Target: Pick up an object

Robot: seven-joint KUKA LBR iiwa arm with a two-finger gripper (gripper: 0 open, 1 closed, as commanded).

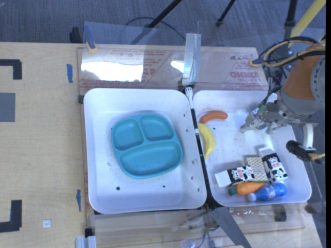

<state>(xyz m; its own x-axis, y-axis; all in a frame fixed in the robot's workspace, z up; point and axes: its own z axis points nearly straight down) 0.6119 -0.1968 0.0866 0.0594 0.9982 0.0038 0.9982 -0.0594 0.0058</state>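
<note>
**Pincer low over the right bin's far side**

Over the upper right part of the right bin [300, 192], the pincer [254, 122] hangs from the grey arm [302, 84] with its orange band — whether its fingers are spread or pressed together cannot be told, and nothing shows between them. To its left, apart from it, an orange hot-dog toy [213, 116] lies near the bin's far rim, with a yellow banana [208, 140] just below it along the divider. Nearer the camera, a cluster sits at the bin's near edge — a waffle-patterned piece [254, 163], two black-and-white cow-patterned blocks [274, 168], a white block [223, 177], an orange carrot [248, 188] and a blue bottle [269, 192], close together. Across the divider, the left bin [98, 138] holds a teal divided plate [147, 144]. Both bins rest on the wooden worktop [36, 154].
</note>
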